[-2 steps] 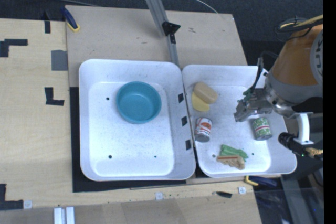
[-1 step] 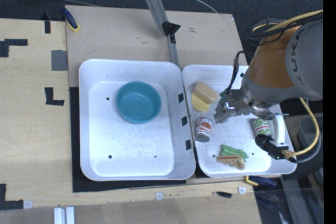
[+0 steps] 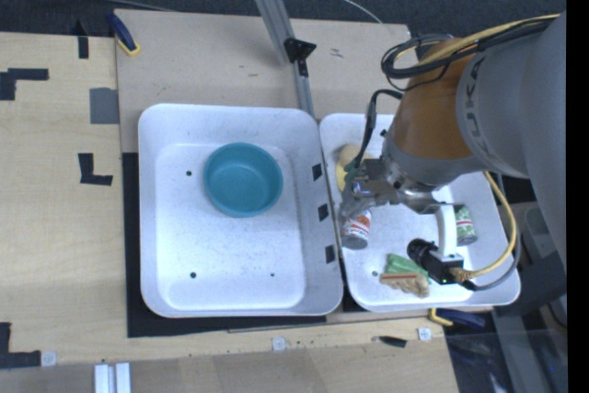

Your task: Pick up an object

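The gripper (image 3: 357, 202) hangs in the right bin (image 3: 488, 294) just above a small can (image 3: 356, 232), its grip impossible to tell, while a teal bowl (image 3: 243, 179) sits in the left bin (image 3: 166, 281).

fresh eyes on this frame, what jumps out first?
The teal bowl sits by itself in the left bin and is the boldest colour in view. The grey and orange arm looms over the right bin, with its hand low at that bin's left side, just above a small can. A green-labelled can and a green and tan packet lie nearby.
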`<state>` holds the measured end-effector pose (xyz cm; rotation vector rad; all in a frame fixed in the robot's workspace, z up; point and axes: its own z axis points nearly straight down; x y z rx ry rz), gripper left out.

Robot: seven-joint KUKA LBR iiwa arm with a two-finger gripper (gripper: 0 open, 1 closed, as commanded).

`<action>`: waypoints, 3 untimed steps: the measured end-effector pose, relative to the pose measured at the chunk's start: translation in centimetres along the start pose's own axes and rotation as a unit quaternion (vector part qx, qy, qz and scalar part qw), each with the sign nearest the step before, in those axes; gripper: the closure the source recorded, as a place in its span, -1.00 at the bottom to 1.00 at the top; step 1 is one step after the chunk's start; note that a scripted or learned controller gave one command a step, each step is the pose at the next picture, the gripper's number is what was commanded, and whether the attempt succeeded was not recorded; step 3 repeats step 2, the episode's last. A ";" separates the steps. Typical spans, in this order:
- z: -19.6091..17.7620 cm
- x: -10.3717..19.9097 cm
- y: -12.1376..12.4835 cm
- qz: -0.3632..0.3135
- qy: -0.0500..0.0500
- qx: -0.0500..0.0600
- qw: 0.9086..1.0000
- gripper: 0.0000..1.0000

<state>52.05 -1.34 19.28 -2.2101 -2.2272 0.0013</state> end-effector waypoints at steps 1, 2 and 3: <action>-1.5 4.6 0.6 0.000 0.000 -0.001 1.000 1.00; -1.4 10.8 1.3 -0.001 0.000 0.000 1.000 1.00; -1.4 10.8 1.3 -0.001 0.000 0.000 1.000 1.00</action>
